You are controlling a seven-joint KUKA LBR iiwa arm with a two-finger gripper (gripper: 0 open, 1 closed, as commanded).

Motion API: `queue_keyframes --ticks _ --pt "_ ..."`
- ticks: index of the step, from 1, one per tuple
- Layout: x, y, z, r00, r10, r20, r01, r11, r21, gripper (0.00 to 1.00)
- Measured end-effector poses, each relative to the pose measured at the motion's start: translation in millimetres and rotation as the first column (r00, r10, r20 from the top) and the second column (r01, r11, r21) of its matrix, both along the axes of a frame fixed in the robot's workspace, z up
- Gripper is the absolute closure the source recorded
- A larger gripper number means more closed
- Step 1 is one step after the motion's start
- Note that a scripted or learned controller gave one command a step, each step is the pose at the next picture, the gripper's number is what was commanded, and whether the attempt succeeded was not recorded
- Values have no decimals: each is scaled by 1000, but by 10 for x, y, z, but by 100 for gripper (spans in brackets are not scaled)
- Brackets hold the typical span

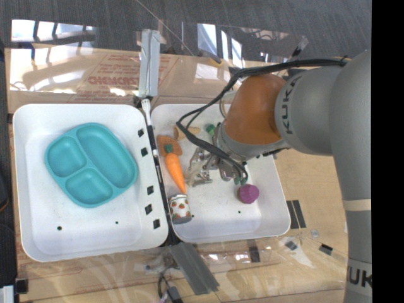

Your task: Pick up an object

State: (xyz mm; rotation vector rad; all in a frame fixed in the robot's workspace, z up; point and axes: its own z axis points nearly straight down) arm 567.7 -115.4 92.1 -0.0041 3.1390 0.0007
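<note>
Grey and orange, the robot arm [297,106] reaches in from the right and bends down over the right-hand shallow white bin [271,216], its orange band bulging above the wrist and black cables looping across it. At its end the metal two-finger tool [211,168] hangs low inside this bin, near the middle of the floor; whether its fingers are apart or together cannot be told, as the wrist and cables crowd over them, and nothing can be seen held between them.

Taking the right-hand bin as the landmark: a long orange toy carrot [176,171] lies near its left wall, pointing down and slightly right, just left of the tool. Above the carrot, towards the upper left corner, sits a small brown and orange toy [168,146]. Near the lower left corner stands a small white cup with red and green markings [180,206]. A round purple ball [248,194] rests towards the lower right, just beside the tool but apart from it.

Left of this bin, touching along a shared edge, a second shallow white bin [38,238] holds a turquoise plastic divided plate [91,163] with three compartments. Both bins sit on a tabletop [95,74] covered in brown cardboard.
</note>
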Motion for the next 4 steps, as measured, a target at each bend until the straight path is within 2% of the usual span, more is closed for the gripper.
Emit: queue_keyframes --ticks 1,2,3,4 --pt "786 -81 1986 971 -240 12 240 971 0 100" --pt "470 -215 2471 562 -827 1 827 562 1 100" --pt "45 178 1797 690 -724 -5 724 690 -3 100" --pt "-758 1151 1662 673 -740 -5 740 673 -1 100"
